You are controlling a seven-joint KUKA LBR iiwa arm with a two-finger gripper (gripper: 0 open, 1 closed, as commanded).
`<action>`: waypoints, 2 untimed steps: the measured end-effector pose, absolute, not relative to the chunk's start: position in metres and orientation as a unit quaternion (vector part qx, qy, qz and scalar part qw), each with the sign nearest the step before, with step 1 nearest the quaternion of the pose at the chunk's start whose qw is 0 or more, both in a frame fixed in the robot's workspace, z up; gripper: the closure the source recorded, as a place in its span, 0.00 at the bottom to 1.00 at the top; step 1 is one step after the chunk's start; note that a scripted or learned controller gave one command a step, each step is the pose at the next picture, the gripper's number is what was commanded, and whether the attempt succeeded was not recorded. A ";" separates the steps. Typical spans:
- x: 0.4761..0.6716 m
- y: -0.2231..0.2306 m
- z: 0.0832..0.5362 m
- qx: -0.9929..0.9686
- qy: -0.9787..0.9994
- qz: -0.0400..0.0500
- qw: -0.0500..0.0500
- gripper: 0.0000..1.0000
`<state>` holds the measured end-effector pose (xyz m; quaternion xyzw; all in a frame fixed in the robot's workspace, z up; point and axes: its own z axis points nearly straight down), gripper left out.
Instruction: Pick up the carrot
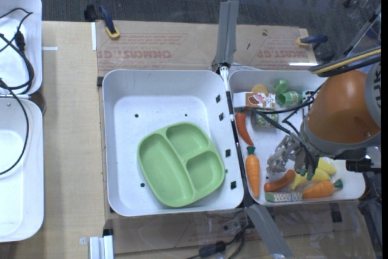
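- Orange-banded arm hangs over the right bin; its tool sits low among the toy food, grip impossible to judge.
- Carrot lies by the bin's left wall, seemingly ungrasped: pickup remains undone.

Fixed overhead camera, slanted down, both bins framed

Reached in from the right, arm angled downward, orange band broad above the wrist, gripper lowered at the end of the arm, metal fingers pointed down and left, dark cables trailed beside the wrist.
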<state>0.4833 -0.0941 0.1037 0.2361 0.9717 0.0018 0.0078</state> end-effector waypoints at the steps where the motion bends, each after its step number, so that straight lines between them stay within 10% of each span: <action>1: 0.544 -0.138 0.112 0.203 0.979 0.000 0.001 1.00; 2: 0.542 -0.071 0.191 0.315 0.949 0.000 0.001 1.00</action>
